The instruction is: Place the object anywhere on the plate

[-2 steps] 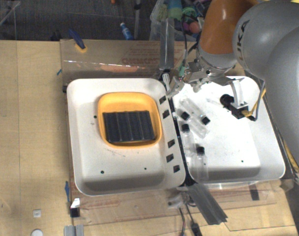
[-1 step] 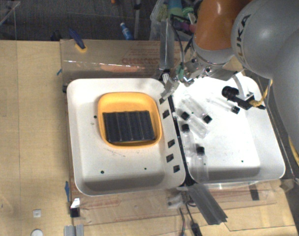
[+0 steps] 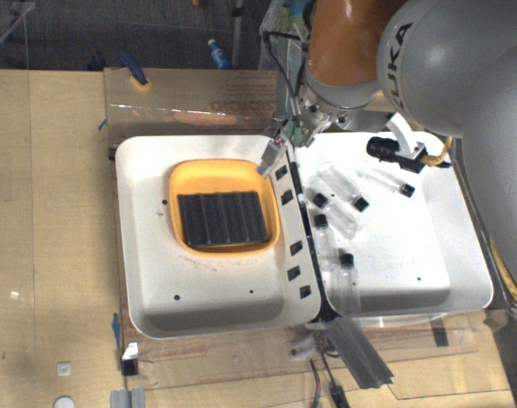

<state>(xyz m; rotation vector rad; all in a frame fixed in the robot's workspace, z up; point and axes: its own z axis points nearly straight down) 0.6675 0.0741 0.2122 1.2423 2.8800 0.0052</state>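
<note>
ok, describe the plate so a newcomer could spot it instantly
Look in the left white bin. The plate sits in its upper middle: an orange-yellow, rounded-square dish holding a dark ribbed rectangular object. It is the one brightly coloured item in either bin; the right bin's pieces are small, black or clear.

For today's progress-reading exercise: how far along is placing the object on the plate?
Looks done: a black ridged object lies on the orange plate in the left bin. In hand: the gripper hangs above the divider between the bins. Left: nothing evident, except moving the arm away.
</note>
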